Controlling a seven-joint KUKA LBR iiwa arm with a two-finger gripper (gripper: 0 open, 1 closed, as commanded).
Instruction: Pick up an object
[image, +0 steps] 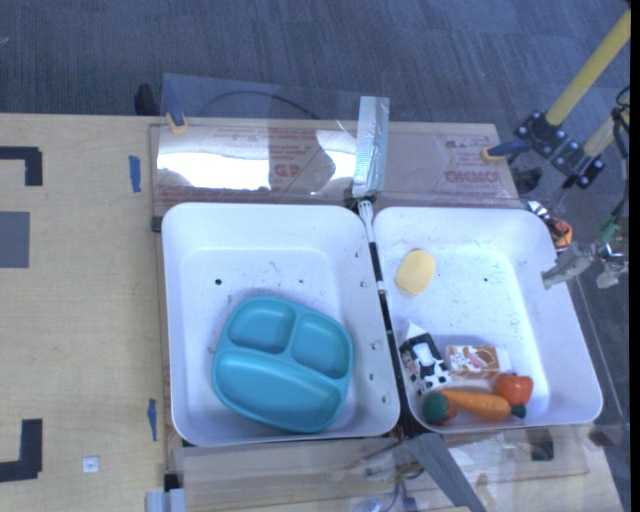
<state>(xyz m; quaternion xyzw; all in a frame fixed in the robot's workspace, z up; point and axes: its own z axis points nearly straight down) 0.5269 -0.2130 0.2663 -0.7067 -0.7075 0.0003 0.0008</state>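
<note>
Right bin (520, 250) holds the candidate objects: a yellow lemon (416, 271) lying alone near the divider, and at the front wall a cluster of cow toy (424, 362), small carton (472, 358), carrot (478, 404) and tomato (513, 387), touching or nearly so. Left bin (200, 250) holds a blue divided plate (283, 363). The toys appear light, stiff and smooth, likely plastic, hence prone to slip. The lemon, being isolated, probably offers the cleanest hold, across its narrow middle. The arm's hand cannot be made out at the right edge, so its opening and contents cannot be told.
</note>
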